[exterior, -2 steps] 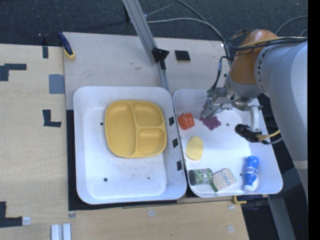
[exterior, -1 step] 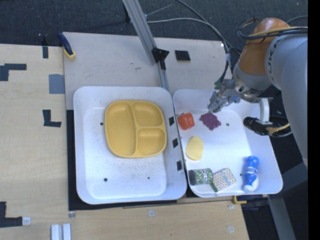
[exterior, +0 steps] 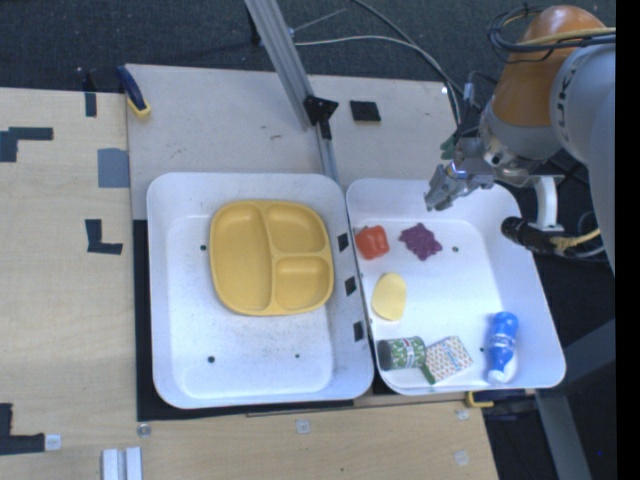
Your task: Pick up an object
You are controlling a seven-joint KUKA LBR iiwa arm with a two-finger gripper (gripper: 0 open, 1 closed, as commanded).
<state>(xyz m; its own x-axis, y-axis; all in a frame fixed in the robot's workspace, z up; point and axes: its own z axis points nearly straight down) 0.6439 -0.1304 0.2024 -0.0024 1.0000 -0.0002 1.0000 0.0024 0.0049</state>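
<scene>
Purple object (exterior: 420,240) in right bin, just below tool (exterior: 441,197)

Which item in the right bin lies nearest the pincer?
The purple piece, just below the pincer; the red one sits farther left.

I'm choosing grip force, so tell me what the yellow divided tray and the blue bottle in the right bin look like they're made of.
The yellow divided tray looks like moulded hard plastic, matte to satin: one even colour, rounded compartment edges. The blue bottle seems to be glossy plastic, with bright highlights and a white lower part; it is too small to tell more.
</scene>
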